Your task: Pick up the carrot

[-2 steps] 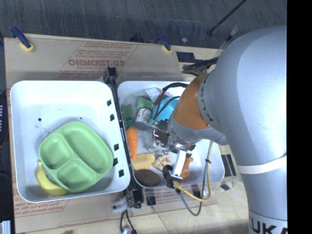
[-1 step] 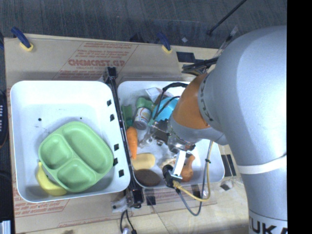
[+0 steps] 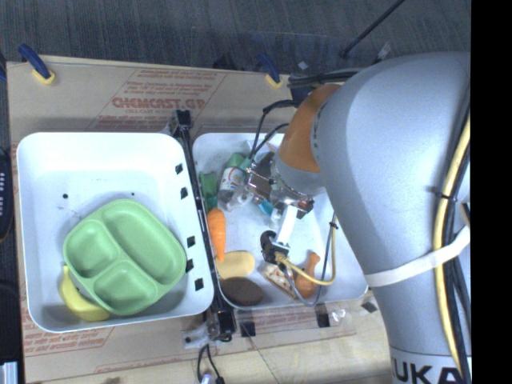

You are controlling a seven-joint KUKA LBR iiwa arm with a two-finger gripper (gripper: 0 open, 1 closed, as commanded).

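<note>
While the carrot [image 3: 216, 232] lies untouched on the floor of the right bin [image 3: 214, 146], the task has its main step left to do. The carrot rests lengthwise along the bin's left wall, its near tip just beside a yellow piece [image 3: 238, 263], with a brown piece [image 3: 242, 292] nearer again. The gripper [image 3: 250, 184] hangs over the far middle of the same bin, among green and clear clutter, close to the carrot's far end but apart from it. Whether its grip is released or clenched cannot be made out from this angle, and nothing orange shows in it. The arm [image 3: 400, 174] covers much of the bin's right side. A second orange piece [image 3: 309, 267] lies at the near right and looks a likely decoy. The left bin [image 3: 96, 162] holds a green plate [image 3: 124, 254] and plays no part here. By this reading the approach is largely made. Moving left and nearer over the carrot, descending, gripping and lifting all remain.
</note>
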